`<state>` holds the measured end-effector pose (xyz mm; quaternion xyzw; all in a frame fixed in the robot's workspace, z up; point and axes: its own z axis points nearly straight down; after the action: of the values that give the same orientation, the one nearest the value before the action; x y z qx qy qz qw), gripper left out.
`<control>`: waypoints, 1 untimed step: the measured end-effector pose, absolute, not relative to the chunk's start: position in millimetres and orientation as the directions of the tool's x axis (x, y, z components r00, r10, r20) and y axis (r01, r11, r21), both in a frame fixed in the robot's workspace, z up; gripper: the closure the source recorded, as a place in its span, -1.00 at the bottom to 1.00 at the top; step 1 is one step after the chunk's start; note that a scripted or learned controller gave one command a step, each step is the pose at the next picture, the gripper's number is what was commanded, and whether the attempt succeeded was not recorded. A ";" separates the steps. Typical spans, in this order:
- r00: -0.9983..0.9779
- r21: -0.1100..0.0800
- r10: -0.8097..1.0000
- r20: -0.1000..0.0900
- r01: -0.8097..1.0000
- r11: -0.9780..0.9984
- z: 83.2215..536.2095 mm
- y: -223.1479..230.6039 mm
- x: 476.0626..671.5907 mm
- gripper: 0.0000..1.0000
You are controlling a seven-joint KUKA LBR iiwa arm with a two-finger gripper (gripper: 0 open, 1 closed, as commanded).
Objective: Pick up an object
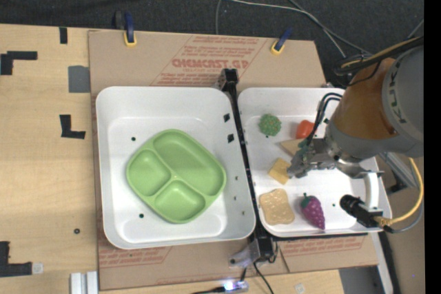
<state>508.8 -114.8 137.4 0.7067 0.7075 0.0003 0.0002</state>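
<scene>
— Yellow wedge [278,171] of toy cheese, just on the far side of the tool [300,167] from the arm: is it lifted yet?

— Not that I can judge. The tool sits low in the right bin [289,94], tip beside that wedge, and nothing shows gripped in it. Whether it is spread or closed, I cannot tell.

— So the pick is still to do?

— It looks so. The broccoli [269,124] and the orange piece [305,129] lie beyond the tool, the cracker [276,206] and grapes [311,210] on its near side, all resting on the bin floor. The green divided plate [176,175] lies well past it in the left bin [110,107].
</scene>
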 end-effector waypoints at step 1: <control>-0.001 0.002 1.000 -0.001 1.000 0.001 182.2 -120.7 505.5 1.00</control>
<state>505.5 -120.7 182.2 0.7069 0.7073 0.0006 0.0011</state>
